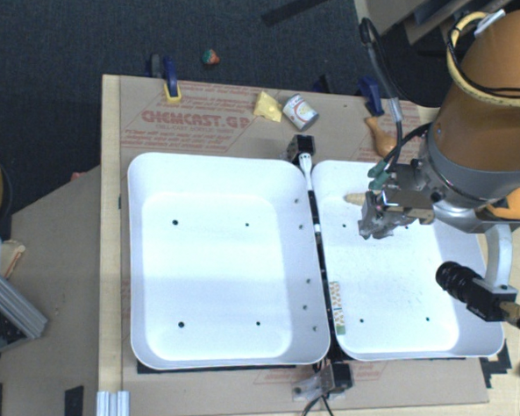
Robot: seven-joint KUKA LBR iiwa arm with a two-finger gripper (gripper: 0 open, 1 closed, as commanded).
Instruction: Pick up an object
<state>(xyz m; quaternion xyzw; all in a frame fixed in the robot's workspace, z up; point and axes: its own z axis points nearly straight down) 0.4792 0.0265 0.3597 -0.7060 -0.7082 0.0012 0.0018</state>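
Claw [375,226] is hanging low over the right bin [410,344], near its far-left corner, with the arm coming in from the right. I can't tell whether it's wide or narrow, since the wrist hardware is hiding that from this angle.

The only candidate I'm seeing in reach is a small tan piece [355,198] lying in the right bin near the far rim. It's sitting just beside the claw, on the side toward the left bin [212,270] and slightly toward the far rim, not underneath it. Its long axis is running roughly left-right in view. One end is disappearing behind the claw body, so I can't tell if they're touching. I'm not reading it as held.

A yellow scrap [268,107] and a small box [299,112] are lying on the tabletop [109,237] beyond the bins, out of play.

My read: the next move is calling for a short shift toward the left bin and the far rim, closing across that left-right axis, then descending.
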